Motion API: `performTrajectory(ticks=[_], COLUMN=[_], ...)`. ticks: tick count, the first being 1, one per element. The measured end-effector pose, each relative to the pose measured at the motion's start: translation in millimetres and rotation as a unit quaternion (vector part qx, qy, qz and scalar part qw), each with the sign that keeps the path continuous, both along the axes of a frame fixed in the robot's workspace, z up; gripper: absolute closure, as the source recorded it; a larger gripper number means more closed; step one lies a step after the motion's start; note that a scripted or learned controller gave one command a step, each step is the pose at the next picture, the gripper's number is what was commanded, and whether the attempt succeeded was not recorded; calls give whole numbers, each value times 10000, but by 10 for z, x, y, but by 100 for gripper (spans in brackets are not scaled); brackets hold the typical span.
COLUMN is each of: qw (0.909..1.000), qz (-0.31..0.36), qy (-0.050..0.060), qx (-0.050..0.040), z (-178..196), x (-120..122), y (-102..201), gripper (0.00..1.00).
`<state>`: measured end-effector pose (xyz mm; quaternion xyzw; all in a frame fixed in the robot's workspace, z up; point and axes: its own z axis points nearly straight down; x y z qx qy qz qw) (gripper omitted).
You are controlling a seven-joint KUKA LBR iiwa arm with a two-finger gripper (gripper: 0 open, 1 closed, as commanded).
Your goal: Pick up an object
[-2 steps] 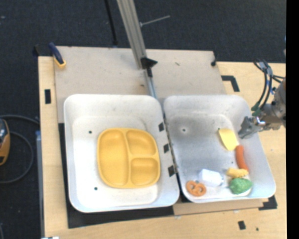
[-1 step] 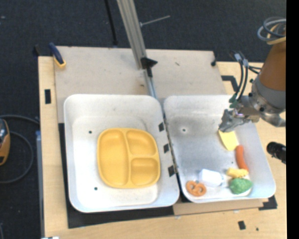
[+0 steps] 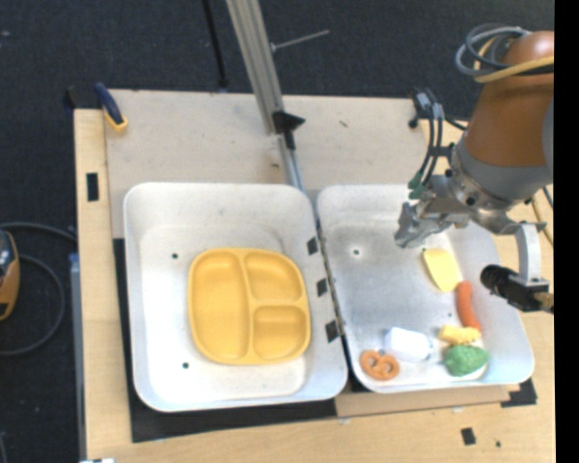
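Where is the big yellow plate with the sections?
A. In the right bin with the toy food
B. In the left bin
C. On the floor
B: the yellow divided plate lies flat in the left bin, while the carrot and other toy food sit in the right bin.

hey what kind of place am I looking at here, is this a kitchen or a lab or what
Most likely a robotics lab test bench, not a kitchen. A robot arm reaches over two shallow white bins on a plywood bench, the food pieces look like toys, such as the carrot, and a metal rail stands behind.
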<state>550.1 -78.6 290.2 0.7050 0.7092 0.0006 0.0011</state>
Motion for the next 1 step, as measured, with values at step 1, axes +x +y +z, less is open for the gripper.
performTrajectory(ticks=[1], qw=[10000], qz=[0], qy=[1], qx=[1], z=[-48], x=[133], y=[412], gripper=[100])
